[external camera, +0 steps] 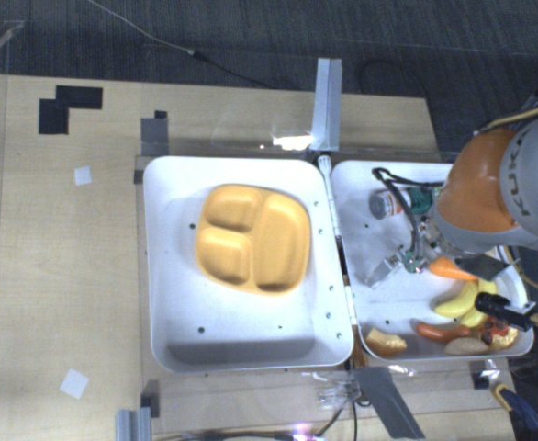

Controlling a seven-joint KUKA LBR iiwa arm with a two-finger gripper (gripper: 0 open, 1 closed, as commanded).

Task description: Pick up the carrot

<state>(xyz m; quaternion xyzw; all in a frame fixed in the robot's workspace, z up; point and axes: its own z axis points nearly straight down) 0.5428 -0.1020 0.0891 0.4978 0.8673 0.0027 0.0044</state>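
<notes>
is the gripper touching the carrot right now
Cannot tell. In the camera view the gripper sits right at the carrot's left end, but the arm overhangs that spot, so neither contact nor a gap shows plainly.

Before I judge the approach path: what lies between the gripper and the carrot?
In the camera view, nothing: the gripper hangs right beside the carrot, with bare white bin floor around them.

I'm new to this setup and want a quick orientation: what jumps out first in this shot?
The yellow divided plate sits alone in the middle of the left bin. At the right, the grey arm with its orange band reaches into the right bin, its gripper low beside the carrot. Toy foods crowd that bin's near corner: a banana, a sausage and a pastry.
</notes>
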